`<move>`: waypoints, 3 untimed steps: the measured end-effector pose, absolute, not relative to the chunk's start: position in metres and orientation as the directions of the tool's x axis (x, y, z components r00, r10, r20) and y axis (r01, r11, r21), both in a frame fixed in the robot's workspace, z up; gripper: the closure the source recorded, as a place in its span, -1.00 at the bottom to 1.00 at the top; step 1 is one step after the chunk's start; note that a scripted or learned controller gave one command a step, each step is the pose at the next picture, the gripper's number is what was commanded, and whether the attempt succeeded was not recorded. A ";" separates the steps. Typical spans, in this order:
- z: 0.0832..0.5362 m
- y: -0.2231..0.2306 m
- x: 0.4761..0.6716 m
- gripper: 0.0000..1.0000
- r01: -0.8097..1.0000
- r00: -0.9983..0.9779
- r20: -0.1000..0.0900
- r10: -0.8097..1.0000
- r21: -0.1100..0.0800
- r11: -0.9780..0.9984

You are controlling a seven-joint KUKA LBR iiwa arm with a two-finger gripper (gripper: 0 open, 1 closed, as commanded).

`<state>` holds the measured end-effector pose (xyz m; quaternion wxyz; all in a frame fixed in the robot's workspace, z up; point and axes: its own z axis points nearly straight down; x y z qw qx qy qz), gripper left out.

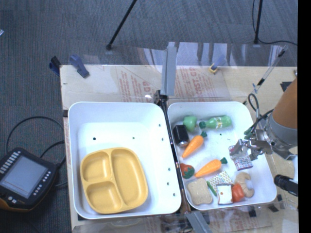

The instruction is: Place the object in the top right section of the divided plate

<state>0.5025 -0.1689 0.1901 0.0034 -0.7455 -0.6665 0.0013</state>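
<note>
Yellow divided plate (113, 179) waits in the left bin; the hand (241, 152) hovers right of it over toys.
Finger state: cannot tell; grip one toy cleanly before crossing.

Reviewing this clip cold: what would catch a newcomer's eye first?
The yellow divided plate stands out, sitting alone in the left bin. Next comes the right bin, crowded with toy food, including two orange carrots near its middle and a green bottle at the back. The gripper hangs over that bin's right side.
</note>
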 end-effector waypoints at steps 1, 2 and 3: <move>0.145 -0.116 0.474 1.00 0.969 0.246 0.001 0.969 -0.010 -0.246; 0.185 -0.017 0.491 1.00 0.855 0.518 -0.003 0.855 -0.009 -0.518; 0.184 0.077 0.473 1.00 0.829 0.558 -0.007 0.830 -0.011 -0.558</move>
